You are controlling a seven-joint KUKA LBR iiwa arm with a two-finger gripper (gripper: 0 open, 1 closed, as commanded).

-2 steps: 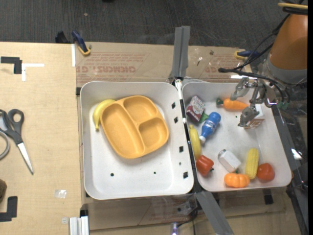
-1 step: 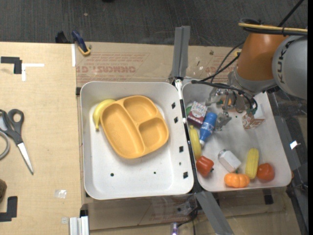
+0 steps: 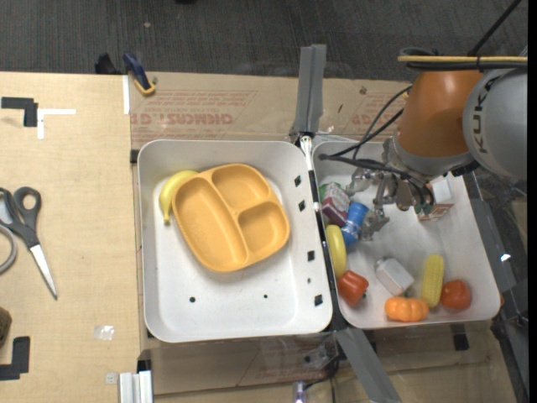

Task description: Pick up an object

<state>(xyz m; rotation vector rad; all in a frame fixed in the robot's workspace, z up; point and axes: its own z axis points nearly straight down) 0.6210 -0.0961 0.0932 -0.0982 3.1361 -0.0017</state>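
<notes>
At the frame's left, scissors (image 3: 29,229) lay on the pale wooden bench (image 3: 67,166); dark carpet (image 3: 252,15) ran above. I could not tell the tool's (image 3: 394,204) state.

banana (image 3: 170,193) half under tray (image 3: 228,217), scissors (image 3: 25,233) cut off left

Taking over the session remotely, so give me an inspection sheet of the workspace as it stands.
Surface: two white bins, left bin and right bin, on a wooden bench.
Job's things: right bin holds corn, tomato, red pepper, small pumpkin, blue bottle.
Clutter: orange divided plate and banana in left bin.
End effector: low over right bin, finger state unclear.
Cables: black ones run to the wrist.
Surroundings: scissors on bench.
</notes>
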